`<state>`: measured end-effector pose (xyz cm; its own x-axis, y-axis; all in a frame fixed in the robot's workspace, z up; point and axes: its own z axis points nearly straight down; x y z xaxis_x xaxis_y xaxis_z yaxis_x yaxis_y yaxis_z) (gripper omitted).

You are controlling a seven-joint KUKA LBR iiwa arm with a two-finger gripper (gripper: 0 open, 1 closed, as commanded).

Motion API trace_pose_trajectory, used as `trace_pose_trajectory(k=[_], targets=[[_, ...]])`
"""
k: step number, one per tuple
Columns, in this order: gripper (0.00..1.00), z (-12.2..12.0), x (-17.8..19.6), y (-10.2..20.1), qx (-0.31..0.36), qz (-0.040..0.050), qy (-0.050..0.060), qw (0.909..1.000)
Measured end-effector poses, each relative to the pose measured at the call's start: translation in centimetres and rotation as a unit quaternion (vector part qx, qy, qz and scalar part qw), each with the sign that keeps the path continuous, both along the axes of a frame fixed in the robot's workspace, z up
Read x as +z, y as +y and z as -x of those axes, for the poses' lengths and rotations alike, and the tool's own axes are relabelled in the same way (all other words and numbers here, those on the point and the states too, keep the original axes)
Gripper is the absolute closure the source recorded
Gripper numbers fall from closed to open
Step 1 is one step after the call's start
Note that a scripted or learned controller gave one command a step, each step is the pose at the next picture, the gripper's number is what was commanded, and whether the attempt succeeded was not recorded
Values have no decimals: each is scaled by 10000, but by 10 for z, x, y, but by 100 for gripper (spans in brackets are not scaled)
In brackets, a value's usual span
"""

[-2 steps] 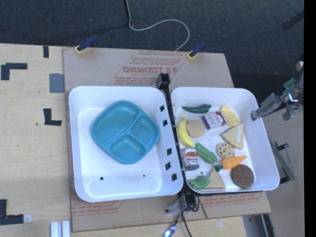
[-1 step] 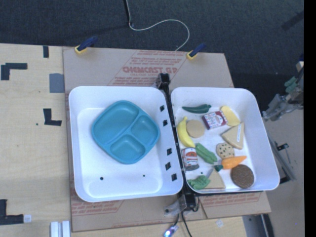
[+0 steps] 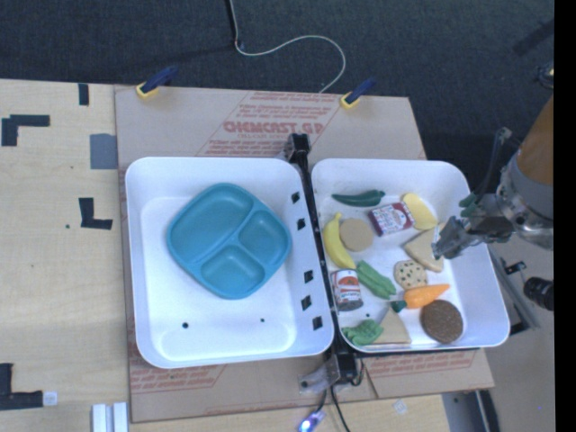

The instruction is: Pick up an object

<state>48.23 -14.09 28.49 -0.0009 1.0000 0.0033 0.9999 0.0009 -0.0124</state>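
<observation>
The right bin (image 3: 450, 176) holds several toy foods: a green pepper (image 3: 358, 198), a yellow piece (image 3: 418, 210), a red-and-white packet (image 3: 390, 218), a banana (image 3: 336, 241), a tan round (image 3: 355, 234), a pale cheese wedge (image 3: 421, 252), a chip cookie (image 3: 409, 274), a carrot (image 3: 425, 294), a small can (image 3: 347, 289) and a brown patty (image 3: 442, 320). My gripper (image 3: 452, 238) reaches in over the bin's right rim, its tip just right of the cheese wedge. Nothing visibly hangs from it.
The left bin (image 3: 148, 268) holds a blue divided plate (image 3: 229, 239). A black divider (image 3: 310, 232) runs between the bins. A green pickle (image 3: 375, 279), a sandwich triangle (image 3: 393, 329) and a lettuce leaf (image 3: 362, 333) lie near the right bin's front.
</observation>
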Motion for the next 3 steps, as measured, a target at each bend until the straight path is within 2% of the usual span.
trace_pose_trajectory(k=[1,2,3], targets=[[100,-16,-69,72,32,-4,-14,10000],[100,-113,-103,114,32,10,-62,10000],[100,-122,-101,183,38,4,-54,10000]])
